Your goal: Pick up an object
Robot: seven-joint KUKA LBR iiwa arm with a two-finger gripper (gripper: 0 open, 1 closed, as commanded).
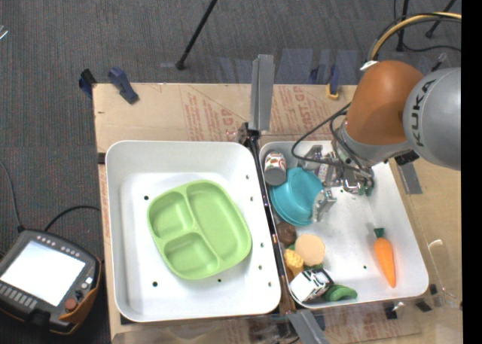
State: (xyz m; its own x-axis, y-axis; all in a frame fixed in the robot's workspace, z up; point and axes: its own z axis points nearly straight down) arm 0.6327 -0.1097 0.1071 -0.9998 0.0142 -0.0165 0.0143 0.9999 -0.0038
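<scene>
Metal jaws (329,198) at the glossy blue bowl's (296,193) rim, state unclear, smooth orange carrot (385,258) apart, moulded green three-compartment tray (199,229) in the left bin (120,207).

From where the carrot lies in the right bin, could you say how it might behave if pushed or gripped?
The carrot tapers to a point, so a push would probably roll it in an arc. It looks smooth and glossy, so perhaps slippery. It lies apart from other items, leaving the gripper room.

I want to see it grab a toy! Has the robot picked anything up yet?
Not yet. Nothing looks lifted: the carrot, the blue bowl and the other toys lie in the right bin, and the green plate sits in the left bin. Right now the pincer is down beside the blue bowl's rim. Grabbing and lifting are left.
</scene>
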